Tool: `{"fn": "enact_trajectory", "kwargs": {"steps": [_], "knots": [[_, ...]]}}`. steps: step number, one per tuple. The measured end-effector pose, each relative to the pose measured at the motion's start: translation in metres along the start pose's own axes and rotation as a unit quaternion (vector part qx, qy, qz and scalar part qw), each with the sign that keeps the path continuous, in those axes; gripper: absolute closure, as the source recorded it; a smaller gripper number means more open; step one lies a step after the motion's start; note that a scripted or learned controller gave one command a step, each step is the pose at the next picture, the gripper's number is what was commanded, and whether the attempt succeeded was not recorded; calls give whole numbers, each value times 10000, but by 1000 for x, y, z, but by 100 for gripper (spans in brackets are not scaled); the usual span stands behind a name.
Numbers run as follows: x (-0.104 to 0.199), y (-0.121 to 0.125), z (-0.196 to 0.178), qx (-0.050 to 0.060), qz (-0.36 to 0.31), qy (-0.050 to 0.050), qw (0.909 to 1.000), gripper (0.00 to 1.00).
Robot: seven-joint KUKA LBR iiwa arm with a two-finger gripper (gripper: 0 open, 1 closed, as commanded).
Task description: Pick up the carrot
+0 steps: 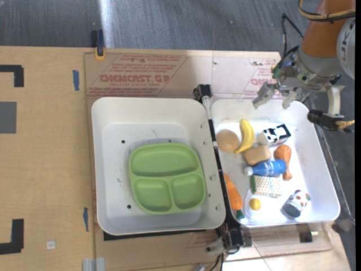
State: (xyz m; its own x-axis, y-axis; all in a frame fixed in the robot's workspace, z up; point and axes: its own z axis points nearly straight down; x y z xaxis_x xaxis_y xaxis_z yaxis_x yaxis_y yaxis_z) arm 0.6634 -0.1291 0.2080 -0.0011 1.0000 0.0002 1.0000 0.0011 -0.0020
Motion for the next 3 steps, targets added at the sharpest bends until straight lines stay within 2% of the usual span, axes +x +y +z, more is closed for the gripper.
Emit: {"fn": "enact_trajectory", "kwargs": {"steps": [1, 2, 3], "knots": [[-72, -41, -20, 4, -945, -18, 9955, 0], [-75, -77, 90, 38, -314, 13, 9995, 0], [-68, -80, 119, -20, 990, 32, 9951, 0]]}}
